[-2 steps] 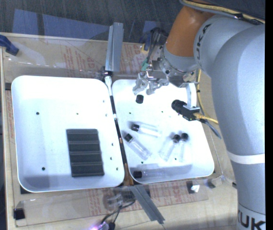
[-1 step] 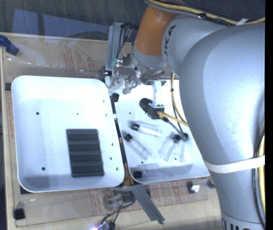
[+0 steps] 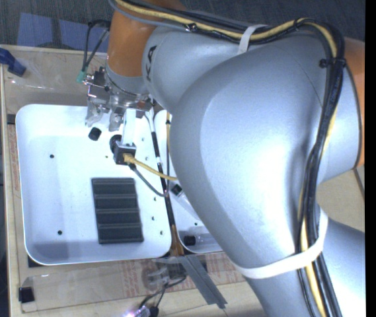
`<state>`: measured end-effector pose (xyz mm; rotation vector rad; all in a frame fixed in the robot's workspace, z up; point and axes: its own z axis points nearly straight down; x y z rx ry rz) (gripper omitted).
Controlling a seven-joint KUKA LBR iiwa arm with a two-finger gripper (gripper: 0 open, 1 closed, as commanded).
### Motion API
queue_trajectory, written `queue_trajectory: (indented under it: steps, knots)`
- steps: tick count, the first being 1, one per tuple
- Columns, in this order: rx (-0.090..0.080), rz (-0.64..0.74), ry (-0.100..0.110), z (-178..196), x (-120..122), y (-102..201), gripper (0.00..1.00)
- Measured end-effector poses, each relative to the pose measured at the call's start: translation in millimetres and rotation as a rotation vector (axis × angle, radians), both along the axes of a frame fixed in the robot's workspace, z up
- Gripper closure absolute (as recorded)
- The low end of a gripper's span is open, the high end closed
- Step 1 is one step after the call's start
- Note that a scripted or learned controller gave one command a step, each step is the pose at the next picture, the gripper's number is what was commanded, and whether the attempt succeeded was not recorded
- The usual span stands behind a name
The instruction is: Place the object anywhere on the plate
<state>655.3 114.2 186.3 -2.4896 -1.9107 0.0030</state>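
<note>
Object: I can't pick it out for sure; a small black piece [image 3: 94, 134] lies on the left bin [image 3: 42, 177] floor just below the gripper [image 3: 105, 114]. Can't tell the fingers' state. A dark ribbed slab [image 3: 117, 210] sits nearer, possibly the plate. I judge we're at approach/grasp; next move needs a confirmed grip first. No readable labels.
</note>
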Motion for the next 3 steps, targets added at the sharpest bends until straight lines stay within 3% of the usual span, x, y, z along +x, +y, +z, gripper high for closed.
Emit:
queue_trajectory:
  steps: [1,2,3]
  knots:
    - [-0.001,0.499,-0.003,51.0,-4.2,38.3,1.00]
    - [-0.002,0.097,0.004,-25.4,-0.9,84.2,1.00]
    - [-0.001,0.577,-0.004,65.8,0.1,96.5,1.00]
